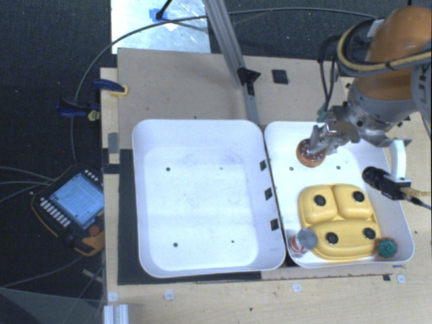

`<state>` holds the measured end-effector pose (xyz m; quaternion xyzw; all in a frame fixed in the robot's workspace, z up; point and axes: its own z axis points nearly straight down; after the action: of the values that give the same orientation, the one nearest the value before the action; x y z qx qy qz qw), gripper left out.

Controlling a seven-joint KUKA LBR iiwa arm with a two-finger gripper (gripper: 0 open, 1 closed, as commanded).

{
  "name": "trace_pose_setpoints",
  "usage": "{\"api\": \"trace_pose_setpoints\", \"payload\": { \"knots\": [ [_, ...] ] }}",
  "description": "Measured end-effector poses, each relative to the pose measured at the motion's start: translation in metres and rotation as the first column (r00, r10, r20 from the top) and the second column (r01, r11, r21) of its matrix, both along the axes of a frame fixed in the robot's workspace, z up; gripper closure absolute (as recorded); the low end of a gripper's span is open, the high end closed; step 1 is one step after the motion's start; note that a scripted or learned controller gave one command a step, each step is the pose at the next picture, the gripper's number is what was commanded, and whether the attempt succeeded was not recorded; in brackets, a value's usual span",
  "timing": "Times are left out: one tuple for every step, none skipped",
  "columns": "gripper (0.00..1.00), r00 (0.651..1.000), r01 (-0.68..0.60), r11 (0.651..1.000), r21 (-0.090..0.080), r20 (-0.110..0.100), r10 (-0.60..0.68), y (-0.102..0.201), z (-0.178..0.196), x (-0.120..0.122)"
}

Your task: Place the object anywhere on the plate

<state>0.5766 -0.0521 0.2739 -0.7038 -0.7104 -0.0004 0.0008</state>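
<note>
The gripper (316, 147) is seen low in the far part of the right bin (283, 181), directly over a small round brown object (309, 155), which lies on the bin floor just under it. It cannot be told if this object is touched or gripped. The yellow plate (337, 220), divided in compartments with dark dots, is placed nearer to the camera than the gripper, apart from the brown object. A small grey round piece (307, 237) is found at the near left edge of the plate, and a little teal ball (386, 248) at its near right corner. The left bin (199, 194) stands well to the left of the gripper on the desk (169, 86).
</note>
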Motion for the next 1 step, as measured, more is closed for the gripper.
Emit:
{"api": "trace_pose_setpoints", "payload": {
  "knots": [
    [1.0,1.0,0.001,1.0,0.0,0.0,-0.001,0.0392,-0.0172,-0.0173]
  ]
}}
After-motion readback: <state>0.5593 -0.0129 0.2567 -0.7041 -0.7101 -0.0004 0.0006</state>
